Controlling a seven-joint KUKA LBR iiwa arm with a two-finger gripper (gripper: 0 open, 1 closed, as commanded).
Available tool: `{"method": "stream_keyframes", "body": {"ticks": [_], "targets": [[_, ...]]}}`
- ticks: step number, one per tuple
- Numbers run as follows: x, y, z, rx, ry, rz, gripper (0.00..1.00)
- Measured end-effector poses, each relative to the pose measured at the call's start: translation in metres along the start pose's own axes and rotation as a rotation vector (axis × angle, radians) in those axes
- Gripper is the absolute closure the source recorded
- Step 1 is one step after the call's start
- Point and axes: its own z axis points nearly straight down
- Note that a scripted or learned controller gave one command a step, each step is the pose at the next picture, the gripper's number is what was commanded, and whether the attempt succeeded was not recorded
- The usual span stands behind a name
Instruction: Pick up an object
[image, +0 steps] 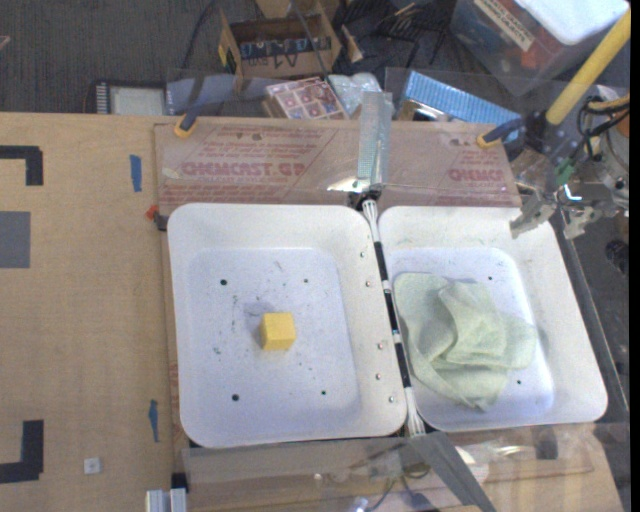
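at the right bin's far corner, the gripper (535, 215) is being held clear; its opening cannot be told. a pale green cloth (462, 338) is lying below it, a yellow block (278, 331) being kept farther left.

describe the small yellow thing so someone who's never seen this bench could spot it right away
Start at the two shallow white bins side by side and take the left bin, the one farther from the arm. Near the middle of its floor sits a small yellow block, alone among dark specks. The other loose item, a crumpled pale green cloth, lies in the right bin and is far larger, soft and shapeless.
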Motion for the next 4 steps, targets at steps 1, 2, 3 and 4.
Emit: {"method": "stream_keyframes", "body": {"ticks": [1,2,3,4], "targets": [[-0.004,-0.075,0.082,-0.001,0.000,-0.278,0.00],[0.016,-0.111,0.077,0.000,0.001,-0.547,0.00],[-0.030,-0.133,0.165,-0.005,-0.002,-0.775,0.00],[-0.031,-0.054,0.164,-0.007,-0.008,-1.146,0.00]]}}
